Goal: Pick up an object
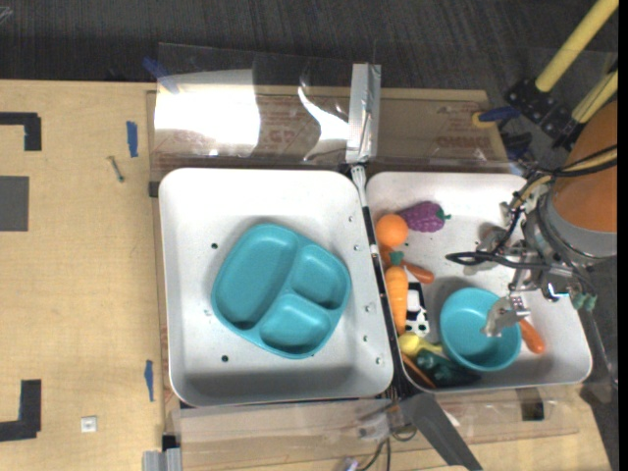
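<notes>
The right bin (461, 189) holds a teal bowl (469, 340), an orange (391, 231), a purple bunch of grapes (424, 217) and a carrot (395, 290) lying along its left wall. A black and white toy (416, 308), a yellow piece (412, 343) and a green piece (433, 366) crowd the bowl's left side. A small orange piece (532, 337) lies just right of the bowl. My gripper (502, 318) hangs low over the bowl's right rim, close to that orange piece. Nothing visibly sits in its grasp.
The left bin (177, 263) carries a teal divided plate (283, 287). The arm's orange band (589, 189) and dark cables (491, 255) overhang the right bin's right side. A clear plastic sheet (255, 116) lies behind the bins.
</notes>
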You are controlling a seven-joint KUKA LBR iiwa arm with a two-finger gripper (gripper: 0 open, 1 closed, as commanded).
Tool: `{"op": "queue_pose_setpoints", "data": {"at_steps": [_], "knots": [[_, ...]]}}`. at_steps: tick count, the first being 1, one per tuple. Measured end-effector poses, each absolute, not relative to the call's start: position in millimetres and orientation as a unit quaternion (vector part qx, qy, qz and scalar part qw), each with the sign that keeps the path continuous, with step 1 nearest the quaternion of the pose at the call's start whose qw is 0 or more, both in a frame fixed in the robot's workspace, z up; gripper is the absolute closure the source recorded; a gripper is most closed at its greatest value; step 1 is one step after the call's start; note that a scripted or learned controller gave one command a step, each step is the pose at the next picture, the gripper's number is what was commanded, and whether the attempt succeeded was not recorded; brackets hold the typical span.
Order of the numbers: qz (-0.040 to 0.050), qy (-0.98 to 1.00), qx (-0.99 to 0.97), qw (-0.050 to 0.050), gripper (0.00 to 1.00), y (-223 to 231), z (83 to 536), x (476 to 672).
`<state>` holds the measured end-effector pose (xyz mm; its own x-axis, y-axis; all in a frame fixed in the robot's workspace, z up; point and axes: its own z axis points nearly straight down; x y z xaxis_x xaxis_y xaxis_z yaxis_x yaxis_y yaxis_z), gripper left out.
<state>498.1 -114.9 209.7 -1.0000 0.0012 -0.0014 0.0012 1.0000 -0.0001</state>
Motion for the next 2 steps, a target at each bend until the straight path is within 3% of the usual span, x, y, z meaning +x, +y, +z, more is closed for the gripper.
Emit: {"op": "queue_pose_setpoints", "data": {"at_steps": [1, 2], "knots": [[-0.0009, 0.998, 0.061, 0.009, 0.00, -118, 90, 511.6], [-0.0006, 1.000, 0.013, 0.004, 0.00, -139, 167, 585.2]]}}
